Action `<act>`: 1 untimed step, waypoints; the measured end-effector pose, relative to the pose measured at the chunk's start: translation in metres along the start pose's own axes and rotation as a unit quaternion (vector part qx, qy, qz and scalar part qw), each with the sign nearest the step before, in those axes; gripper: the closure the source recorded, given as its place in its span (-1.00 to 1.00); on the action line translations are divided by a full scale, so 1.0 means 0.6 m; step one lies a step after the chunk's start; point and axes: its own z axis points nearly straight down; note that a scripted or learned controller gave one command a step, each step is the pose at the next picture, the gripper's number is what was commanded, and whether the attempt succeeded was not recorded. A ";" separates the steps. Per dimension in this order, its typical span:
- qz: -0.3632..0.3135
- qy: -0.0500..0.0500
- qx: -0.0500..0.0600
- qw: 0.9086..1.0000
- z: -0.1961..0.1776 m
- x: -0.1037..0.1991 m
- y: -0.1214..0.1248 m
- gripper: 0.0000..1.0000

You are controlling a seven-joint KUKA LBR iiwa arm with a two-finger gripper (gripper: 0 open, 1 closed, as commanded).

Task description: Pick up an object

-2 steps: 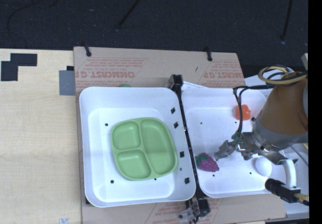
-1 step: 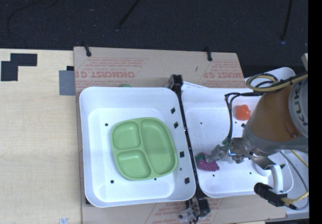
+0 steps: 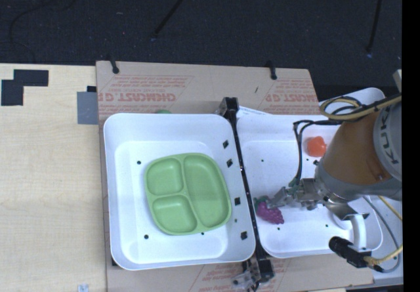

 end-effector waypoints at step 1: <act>0.005 0.000 -0.004 1.000 -0.019 -0.001 0.005 1.00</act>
